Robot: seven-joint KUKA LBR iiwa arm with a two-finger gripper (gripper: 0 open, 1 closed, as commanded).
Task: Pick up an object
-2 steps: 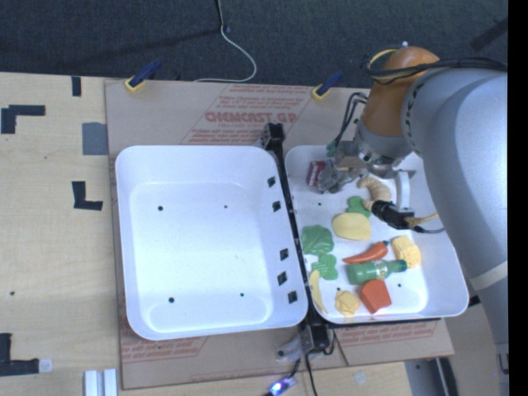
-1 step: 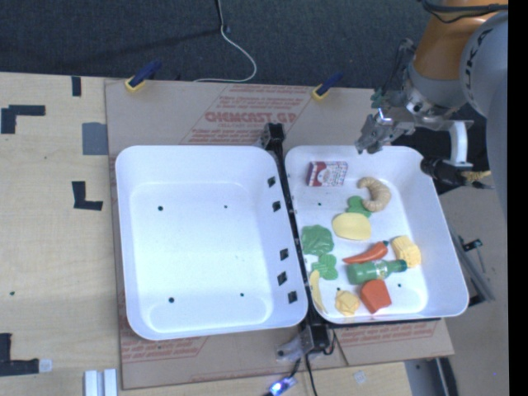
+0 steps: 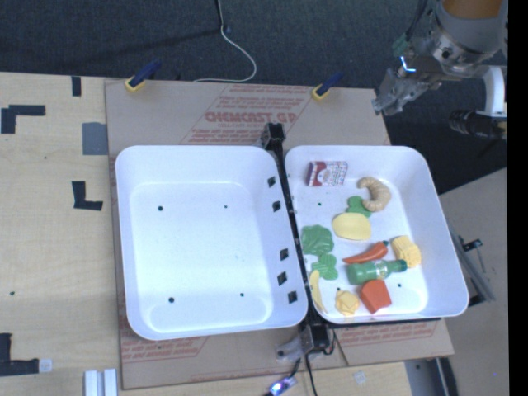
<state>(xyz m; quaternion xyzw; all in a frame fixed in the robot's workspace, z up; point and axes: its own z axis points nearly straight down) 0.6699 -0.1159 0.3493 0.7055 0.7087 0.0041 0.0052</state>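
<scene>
While the left bin [image 3: 198,246] lies beside it across a black divider, the right bin [image 3: 437,213] holds all the small objects: a red-and-white packet [image 3: 327,173] near its far edge, a tan curved piece [image 3: 375,193], a yellow lemon-like piece [image 3: 352,226], green leafy pieces [image 3: 317,241], a red chili [image 3: 365,254], a green bottle [image 3: 373,271] and a red block [image 3: 376,296]. Above and beyond that bin, over the bench's far right corner, the gripper [image 3: 394,97] hangs well apart from every object, and its opening cannot be told.
</scene>
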